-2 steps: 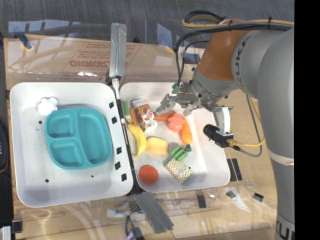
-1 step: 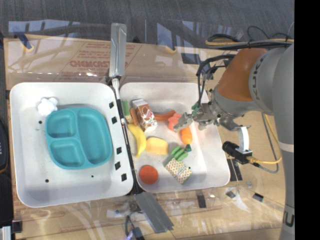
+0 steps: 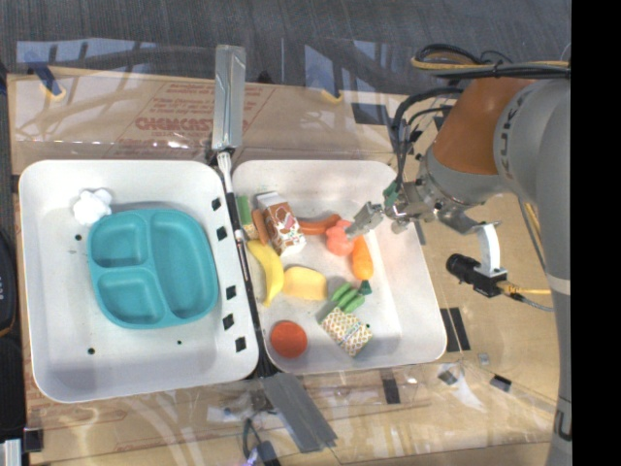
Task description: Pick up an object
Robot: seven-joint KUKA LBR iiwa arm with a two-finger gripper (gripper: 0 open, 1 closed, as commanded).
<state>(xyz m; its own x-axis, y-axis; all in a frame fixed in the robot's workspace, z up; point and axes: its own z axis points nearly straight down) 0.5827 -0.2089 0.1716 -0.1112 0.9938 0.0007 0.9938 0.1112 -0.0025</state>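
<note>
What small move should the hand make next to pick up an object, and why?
Probably lower the hand a little toward the pink toy and the orange carrot. It sits at the upper right of the right bin, close above those two, and nothing is visible between its fingers. They look like the nearest targets; the banana lies farther left.

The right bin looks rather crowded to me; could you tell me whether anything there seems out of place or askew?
Nothing looks spilled or damaged. The toy food in the right bin is simply jumbled: the small carton lies tipped on its side beside the banana, and the patterned block sits tilted. The teal divided plate lies flat in the left bin.
</note>
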